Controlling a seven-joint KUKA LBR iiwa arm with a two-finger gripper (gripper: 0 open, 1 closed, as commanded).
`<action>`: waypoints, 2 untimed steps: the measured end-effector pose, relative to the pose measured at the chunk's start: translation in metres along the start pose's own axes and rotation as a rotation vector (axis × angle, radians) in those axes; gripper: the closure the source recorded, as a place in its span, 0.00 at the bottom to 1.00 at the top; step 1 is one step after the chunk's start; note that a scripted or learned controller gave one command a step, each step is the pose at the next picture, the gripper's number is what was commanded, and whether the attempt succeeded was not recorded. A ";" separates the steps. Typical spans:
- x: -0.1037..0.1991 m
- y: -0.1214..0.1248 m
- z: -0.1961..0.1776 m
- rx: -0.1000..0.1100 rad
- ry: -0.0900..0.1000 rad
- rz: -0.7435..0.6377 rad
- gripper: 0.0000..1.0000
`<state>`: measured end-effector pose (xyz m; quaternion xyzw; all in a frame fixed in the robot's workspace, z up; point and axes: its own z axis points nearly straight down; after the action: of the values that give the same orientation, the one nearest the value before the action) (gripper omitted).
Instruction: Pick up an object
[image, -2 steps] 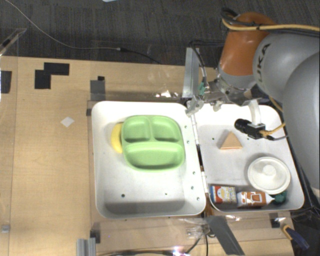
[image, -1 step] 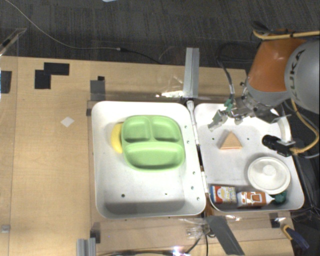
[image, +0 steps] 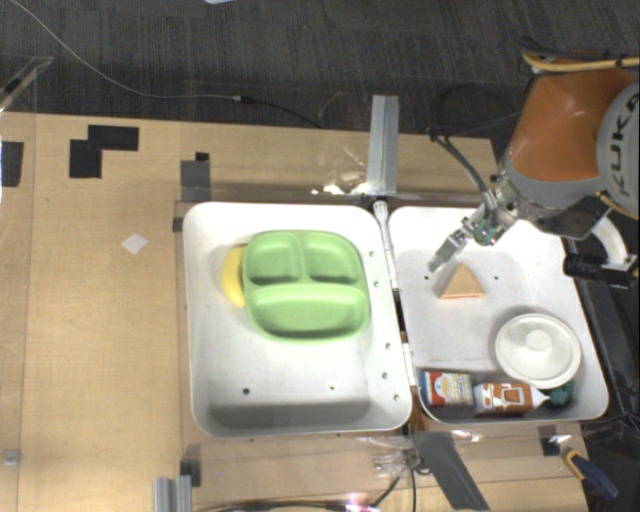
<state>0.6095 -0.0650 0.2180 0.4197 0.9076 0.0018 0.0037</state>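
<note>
A robotics lab is indicated: a plywood worktop (image: 90, 330) carries two white bins (image: 300, 420) framed by aluminium brackets (image: 383, 140), cables (image: 150, 90) trail across dark carpet (image: 300, 50).

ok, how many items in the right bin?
3: a tan wedge near the middle by the gripper, a white bowl at the right, and a bottle lying along the front wall. Nothing looks hidden.

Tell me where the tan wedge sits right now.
In the camera view, the tan wedge lies in the right bin, near its upper middle, just below the gripper and up-left of the white bowl.
</note>
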 end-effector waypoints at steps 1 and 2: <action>-0.001 0.002 -0.012 -0.006 -0.005 0.000 1.00; -0.001 0.002 -0.012 -0.006 -0.004 0.000 0.00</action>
<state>0.6115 -0.0641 0.2304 0.4195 0.9077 0.0036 0.0069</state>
